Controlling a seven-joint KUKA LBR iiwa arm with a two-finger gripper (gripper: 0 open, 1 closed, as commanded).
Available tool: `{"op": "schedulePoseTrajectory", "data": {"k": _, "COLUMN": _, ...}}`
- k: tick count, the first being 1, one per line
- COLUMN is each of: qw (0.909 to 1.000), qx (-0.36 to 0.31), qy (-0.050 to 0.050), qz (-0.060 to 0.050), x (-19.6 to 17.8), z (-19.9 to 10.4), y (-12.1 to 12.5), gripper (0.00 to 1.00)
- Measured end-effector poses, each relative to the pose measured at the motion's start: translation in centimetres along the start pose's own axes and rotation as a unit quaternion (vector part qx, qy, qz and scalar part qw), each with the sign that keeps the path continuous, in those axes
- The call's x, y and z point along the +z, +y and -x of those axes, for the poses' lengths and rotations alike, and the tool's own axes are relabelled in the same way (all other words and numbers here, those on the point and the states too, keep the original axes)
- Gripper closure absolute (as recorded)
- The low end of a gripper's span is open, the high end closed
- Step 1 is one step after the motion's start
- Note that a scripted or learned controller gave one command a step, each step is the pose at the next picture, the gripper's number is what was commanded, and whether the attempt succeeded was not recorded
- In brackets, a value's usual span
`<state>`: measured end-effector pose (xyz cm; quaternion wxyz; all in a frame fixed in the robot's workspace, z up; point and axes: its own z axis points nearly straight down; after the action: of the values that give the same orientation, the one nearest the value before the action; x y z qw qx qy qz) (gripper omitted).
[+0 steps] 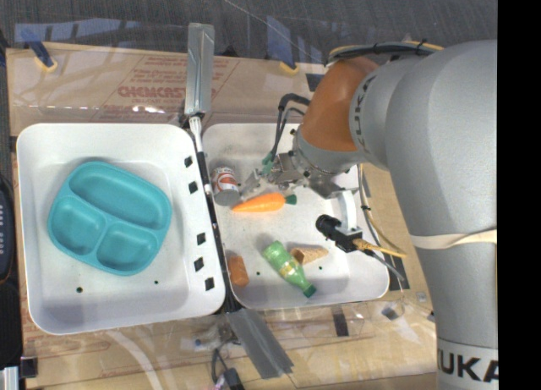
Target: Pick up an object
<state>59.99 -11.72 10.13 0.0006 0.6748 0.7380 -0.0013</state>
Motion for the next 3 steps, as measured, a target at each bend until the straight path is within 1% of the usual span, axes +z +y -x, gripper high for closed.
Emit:
{"op": "schedulePoseTrajectory", "data": {"k": 1, "qw": 0.9989, "qx": 0.046, "qy": 0.002, "qz": -0.002, "x": 1.1, "z": -2.6, "y": -4.7, "gripper": 0.00}}
{"op": "schedulePoseTrajectory", "data": {"k": 2, "qw": 0.9990, "qx": 0.044, "qy": 0.002, "qz": -0.003, "x": 0.1, "z": -2.6, "y": -4.7, "gripper": 1.00}}
{"op": "schedulePoseTrajectory", "data": {"k": 3, "qw": 0.9991, "qx": 0.042, "qy": 0.002, "qz": 0.002, "x": -10.6, "z": -8.5, "y": -3.0, "gripper": 1.00}}
